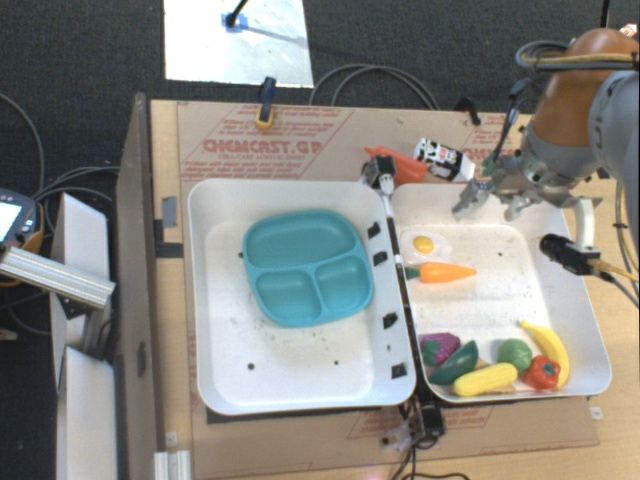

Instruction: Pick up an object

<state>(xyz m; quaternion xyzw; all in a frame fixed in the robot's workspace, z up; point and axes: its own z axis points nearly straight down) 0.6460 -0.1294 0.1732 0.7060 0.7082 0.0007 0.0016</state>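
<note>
My gripper [493,200] hangs over the back edge of the right bin [585,313], open, with nothing between its fingers. In that bin lie a toy fried egg [425,243] and a carrot [446,273] near the left wall, both in front and to the left of the gripper. Along the front edge sit a purple vegetable [438,347], a dark green vegetable [455,362], a yellow corn cob [485,378], a green lime [515,353], a banana [549,347] and a red tomato [542,372].
The left bin [225,358] holds a teal divided plate [305,268]. Behind the bins, on the bench, lie a black-and-white bottle [441,159] and an orange tool [392,164]. Black clips line the divider [390,268] between the bins. Cables trail at the back.
</note>
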